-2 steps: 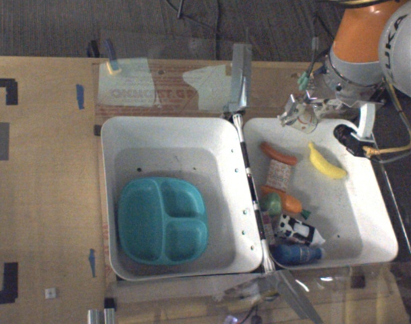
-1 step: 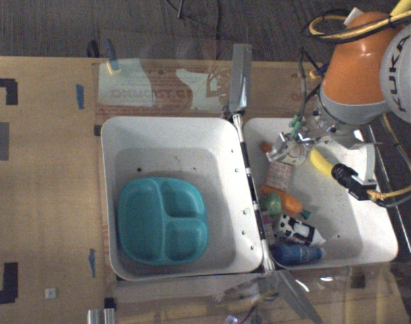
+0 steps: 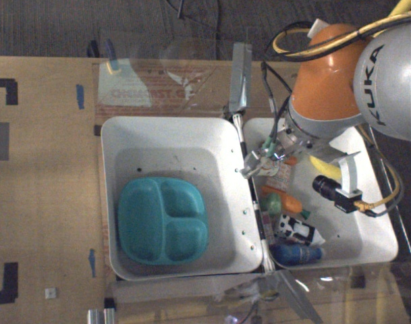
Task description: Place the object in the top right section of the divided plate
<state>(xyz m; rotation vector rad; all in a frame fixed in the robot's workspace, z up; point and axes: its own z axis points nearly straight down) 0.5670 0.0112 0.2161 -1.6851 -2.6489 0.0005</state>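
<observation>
**Over the right bin, plate waiting in the left**

My gripper hangs over the near-left corner of the right bin, close to the wall it shares with the left bin. Whether my fingers are spread or closed I cannot tell; the metal parts at my wrist blur together from above.

Just below my gripper lies the clutter I work among: an orange carrot-shaped piece with a green end, a black-and-white cow-patterned toy beside it, and a dark blue, rounded object nearest the bin's lower wall. A yellow banana-like shape lies to the side, partly behind my black and white camera mount. Which of these is the one to move I cannot say; none sits between my fingers that I can see.

The divided plate lies flat in the left bin, well apart from my gripper. It is teal, smooth plastic, rounded at the corners, with three sections: one large, two smaller.

Two white shallow bins, one plate, four loose things in the right bin that I can count.
</observation>
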